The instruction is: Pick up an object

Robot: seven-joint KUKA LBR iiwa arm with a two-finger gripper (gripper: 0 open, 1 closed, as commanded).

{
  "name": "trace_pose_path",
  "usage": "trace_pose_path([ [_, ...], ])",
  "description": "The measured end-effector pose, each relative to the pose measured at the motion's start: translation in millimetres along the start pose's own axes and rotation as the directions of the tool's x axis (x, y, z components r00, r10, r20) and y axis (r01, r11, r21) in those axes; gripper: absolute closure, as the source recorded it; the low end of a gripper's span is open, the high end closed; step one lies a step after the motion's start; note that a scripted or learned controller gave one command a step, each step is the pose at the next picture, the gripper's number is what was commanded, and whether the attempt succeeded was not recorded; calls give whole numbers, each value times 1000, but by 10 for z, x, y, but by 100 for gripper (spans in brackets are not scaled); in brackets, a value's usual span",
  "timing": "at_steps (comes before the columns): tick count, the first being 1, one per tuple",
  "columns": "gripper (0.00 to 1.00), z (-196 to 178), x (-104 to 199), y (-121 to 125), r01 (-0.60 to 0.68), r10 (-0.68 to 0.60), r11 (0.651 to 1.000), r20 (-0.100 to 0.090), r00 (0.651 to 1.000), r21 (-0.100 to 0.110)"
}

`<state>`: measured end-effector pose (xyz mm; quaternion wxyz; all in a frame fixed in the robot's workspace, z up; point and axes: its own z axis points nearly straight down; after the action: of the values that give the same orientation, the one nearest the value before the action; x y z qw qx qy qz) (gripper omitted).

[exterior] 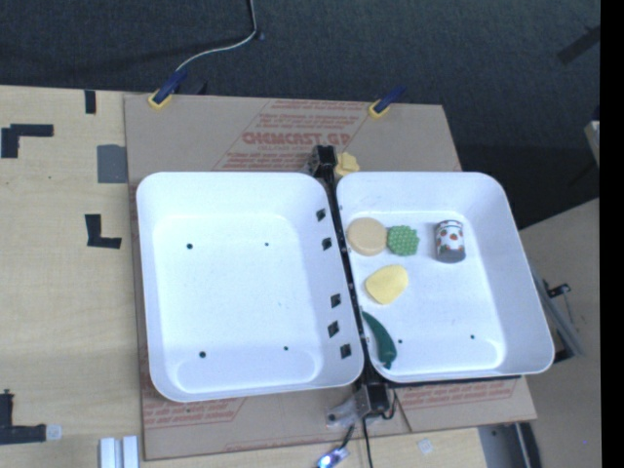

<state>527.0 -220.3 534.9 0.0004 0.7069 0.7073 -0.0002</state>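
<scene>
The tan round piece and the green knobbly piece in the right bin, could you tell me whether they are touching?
Touching: the camera view shows the tan round piece and the green knobbly piece edge to edge, with no white between them.

A brown cardboard sheet [292, 130] with red lettering lies on the wooden table [58, 291], clipped at its far corners by two blue-and-yellow clamps [168, 88] [387, 100]. Black tape marks [27, 136] dot the table. A white cable [244, 27] crosses the dark floor [439, 27].
</scene>
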Motion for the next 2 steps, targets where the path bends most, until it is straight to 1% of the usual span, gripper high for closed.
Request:
trace_pose_path([
  [1, 0, 951, 326, -240, 1, -1, 1000, -5, 1000, 11],
  [2, 100, 794, 312, -220, 2, -2, 1000, 1, 1000, 0],
])
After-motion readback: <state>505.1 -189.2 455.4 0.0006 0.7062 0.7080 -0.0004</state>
